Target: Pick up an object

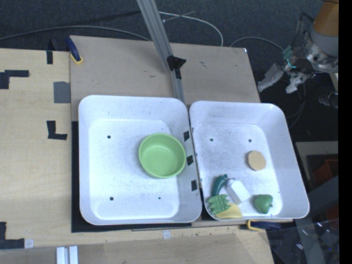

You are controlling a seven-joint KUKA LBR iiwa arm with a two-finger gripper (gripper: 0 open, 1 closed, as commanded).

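Looking down at the bench, we've got two white bins side by side. Left bin has just a light green bowl sitting upright, a bit right of centre, open side up.

Right bin is where the small stuff is. A flat tan disc lies by itself toward the right side. Down at the near edge we see a little cluster: a dark green elongated piece whose long axis runs up-and-down with a slight tilt, a small white block just beside it angled diagonally, a green ridged thing lying on a yellow piece, and a rounded green lump off to the right of those.

The gripper hangs off past the far right corner of the right bin, well apart from everything, with nothing between its fingers. How far open they are we can't tell.
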